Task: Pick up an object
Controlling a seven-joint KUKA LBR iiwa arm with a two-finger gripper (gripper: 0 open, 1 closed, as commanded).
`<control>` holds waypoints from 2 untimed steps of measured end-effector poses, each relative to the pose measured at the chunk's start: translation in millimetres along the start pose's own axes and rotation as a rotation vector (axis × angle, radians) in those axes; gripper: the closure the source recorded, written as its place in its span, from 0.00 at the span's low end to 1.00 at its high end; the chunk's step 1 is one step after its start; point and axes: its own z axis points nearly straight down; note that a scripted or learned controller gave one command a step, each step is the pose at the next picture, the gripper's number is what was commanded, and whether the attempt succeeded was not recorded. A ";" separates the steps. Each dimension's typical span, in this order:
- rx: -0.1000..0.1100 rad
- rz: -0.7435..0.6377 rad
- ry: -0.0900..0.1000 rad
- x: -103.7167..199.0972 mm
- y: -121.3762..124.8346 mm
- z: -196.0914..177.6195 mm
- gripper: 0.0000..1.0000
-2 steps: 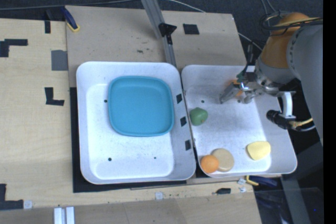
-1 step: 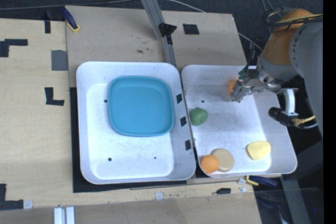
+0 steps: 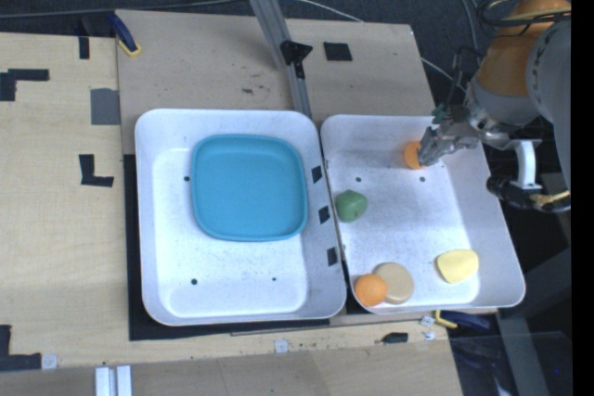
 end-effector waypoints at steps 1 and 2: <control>-0.001 0.000 0.000 8.9 2.5 -47.0 1.00; -0.001 0.000 0.000 9.0 3.3 -94.7 1.00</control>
